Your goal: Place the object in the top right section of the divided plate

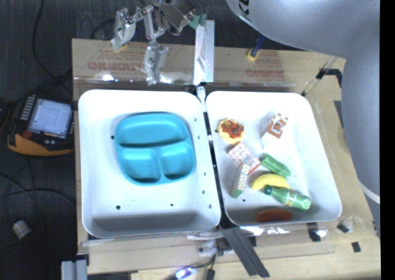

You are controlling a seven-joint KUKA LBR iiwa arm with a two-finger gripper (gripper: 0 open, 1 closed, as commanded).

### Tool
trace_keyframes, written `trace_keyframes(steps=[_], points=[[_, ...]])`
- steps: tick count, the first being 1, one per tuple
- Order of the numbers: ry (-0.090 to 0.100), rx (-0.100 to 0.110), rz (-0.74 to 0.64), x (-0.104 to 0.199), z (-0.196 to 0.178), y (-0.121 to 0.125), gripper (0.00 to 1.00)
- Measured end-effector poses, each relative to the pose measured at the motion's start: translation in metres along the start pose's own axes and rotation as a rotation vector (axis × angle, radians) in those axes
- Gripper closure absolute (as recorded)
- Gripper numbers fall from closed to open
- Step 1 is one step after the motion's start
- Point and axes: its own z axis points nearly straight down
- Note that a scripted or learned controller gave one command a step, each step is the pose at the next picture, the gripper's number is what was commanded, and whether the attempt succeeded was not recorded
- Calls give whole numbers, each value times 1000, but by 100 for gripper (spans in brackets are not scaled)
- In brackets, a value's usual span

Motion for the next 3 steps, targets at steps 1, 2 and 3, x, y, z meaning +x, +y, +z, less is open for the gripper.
trace_keyframes(steps=[1,2,3], points=[[1,-5,-55,0,99,2,0],[1,0,-272,3,59,-4,0],[0,-6,-283,7,175,-6,0]])
